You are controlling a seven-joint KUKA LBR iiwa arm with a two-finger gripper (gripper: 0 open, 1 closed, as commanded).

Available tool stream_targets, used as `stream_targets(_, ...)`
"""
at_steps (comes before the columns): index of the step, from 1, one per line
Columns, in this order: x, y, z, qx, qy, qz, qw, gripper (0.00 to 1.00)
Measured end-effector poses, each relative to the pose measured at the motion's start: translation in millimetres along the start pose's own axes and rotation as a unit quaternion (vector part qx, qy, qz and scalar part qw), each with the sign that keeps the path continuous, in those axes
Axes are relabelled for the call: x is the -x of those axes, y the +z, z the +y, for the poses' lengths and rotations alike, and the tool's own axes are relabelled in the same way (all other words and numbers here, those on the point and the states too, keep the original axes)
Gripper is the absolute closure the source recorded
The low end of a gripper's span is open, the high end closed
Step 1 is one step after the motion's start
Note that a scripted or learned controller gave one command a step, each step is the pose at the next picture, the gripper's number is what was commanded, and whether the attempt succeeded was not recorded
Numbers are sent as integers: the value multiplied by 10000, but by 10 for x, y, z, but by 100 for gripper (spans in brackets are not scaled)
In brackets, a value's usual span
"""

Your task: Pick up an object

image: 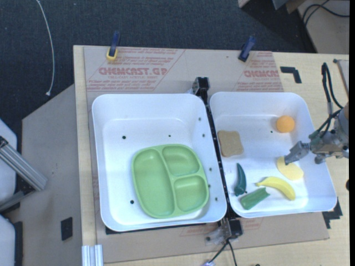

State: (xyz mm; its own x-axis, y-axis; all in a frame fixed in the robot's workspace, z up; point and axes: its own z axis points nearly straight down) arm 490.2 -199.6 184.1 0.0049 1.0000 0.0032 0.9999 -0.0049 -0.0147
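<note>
We see the gripper point(292, 158) low in the right bin point(260, 103), its tip hanging at the upper left edge of a pale yellow disc point(291, 172); whether it touches that disc or sits just above it we cannot tell, and the view is too small and blurred for us to say how the gripper is set, so we claim no hold on anything. The task names no particular object, so we judge the nearest one the likely target: the pale disc lies directly below and slightly right of the gripper tip, practically underneath it. The banana point(279, 187) is next, just beyond the disc and down-left of the gripper, its long axis running from upper left to lower right, roughly in line with the direction the arm reaches in. The orange ball point(285, 124) sits above the gripper, near but clearly apart. Further left of the gripper lie the dark green pepper point(240, 179), standing nearly vertical in the view, the lighter green piece point(254, 198) beside the banana's left end, and the tan slice point(230, 143) against the dividing wall. The green divided plate point(169, 179) lies well apart, in the left bin point(111, 115). In our judgement the coming move turns on a short straight drop onto the disc, not a sideways reach.
</note>
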Motion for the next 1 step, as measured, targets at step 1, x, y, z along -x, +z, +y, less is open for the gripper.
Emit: stream_targets(1, -9, -78, 35, 72, -24, -18, 10000, 0)
